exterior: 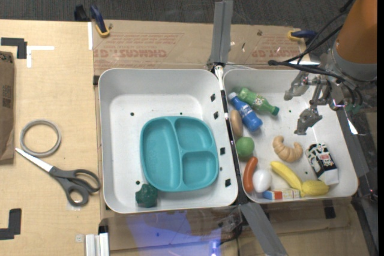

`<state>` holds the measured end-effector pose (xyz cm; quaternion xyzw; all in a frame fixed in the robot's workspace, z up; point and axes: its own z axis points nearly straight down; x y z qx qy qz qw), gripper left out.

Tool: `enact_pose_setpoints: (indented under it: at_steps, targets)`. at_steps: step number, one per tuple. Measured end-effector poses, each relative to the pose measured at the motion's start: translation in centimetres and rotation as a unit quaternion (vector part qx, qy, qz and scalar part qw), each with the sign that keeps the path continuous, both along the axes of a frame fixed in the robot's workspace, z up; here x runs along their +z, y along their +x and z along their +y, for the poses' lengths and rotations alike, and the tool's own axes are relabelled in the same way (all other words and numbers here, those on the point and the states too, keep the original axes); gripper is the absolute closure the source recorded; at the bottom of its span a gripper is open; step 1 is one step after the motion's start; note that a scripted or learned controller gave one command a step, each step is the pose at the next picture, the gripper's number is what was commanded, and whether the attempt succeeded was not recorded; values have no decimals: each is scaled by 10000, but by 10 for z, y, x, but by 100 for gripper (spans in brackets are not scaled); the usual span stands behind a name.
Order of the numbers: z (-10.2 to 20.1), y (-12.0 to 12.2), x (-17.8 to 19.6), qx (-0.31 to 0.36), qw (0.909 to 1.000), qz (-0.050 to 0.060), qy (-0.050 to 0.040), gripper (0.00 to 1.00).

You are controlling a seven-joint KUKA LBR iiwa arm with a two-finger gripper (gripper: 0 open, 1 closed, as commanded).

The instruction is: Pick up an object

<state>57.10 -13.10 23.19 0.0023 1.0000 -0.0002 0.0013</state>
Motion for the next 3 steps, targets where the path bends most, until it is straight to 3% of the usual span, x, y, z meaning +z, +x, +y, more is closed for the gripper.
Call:
enact_pose_setpoints:
  at_steps: [1, 2, 3]
  targets:
    - [11, -7, -125, -583, 9983, 7, 2, 0]
    - [30, 33, -139, -1273, 9919, -11, 0, 0]
    - [22, -75, -140, -1807, 9835, 12, 3, 0]
